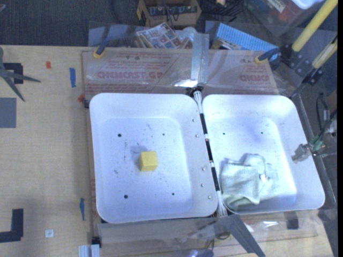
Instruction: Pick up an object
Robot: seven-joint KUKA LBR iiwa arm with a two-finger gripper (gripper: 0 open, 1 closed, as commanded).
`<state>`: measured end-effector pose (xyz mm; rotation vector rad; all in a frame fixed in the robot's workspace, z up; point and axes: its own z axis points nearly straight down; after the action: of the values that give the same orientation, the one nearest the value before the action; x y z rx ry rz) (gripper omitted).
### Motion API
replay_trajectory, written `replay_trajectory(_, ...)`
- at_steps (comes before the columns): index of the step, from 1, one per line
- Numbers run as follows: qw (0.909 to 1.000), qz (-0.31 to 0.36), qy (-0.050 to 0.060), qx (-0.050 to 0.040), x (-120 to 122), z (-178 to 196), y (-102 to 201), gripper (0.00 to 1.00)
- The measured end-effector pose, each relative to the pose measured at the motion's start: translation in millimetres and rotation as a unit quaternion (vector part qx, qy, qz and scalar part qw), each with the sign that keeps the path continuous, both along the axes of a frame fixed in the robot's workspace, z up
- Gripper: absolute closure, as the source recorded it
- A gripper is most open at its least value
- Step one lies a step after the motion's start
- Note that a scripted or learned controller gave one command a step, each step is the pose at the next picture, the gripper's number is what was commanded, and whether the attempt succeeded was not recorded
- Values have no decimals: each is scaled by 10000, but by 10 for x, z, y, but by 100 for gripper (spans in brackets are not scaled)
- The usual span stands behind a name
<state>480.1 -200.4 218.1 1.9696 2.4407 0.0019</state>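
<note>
A small yellow cube lies flat near the middle of the left white bin, with nothing touching it. A crumpled pale cloth is bunched in the front left part of the right white bin, close to the divider between the two bins.
A small metal fitting with green wires sits at the right bin's right rim. Clear plastic sheeting covers the bench behind the bins. A yellow pole slants across the top right. The wooden bench top extends to the left.
</note>
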Motion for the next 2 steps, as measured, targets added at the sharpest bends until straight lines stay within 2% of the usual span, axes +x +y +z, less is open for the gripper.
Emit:
replay_trajectory(1, 9849, -1730, 7, 12, 337, 33, 664, 100)
replay_trajectory(2, 9581, -2864, 40, 22, 198, -424, 232, 100)
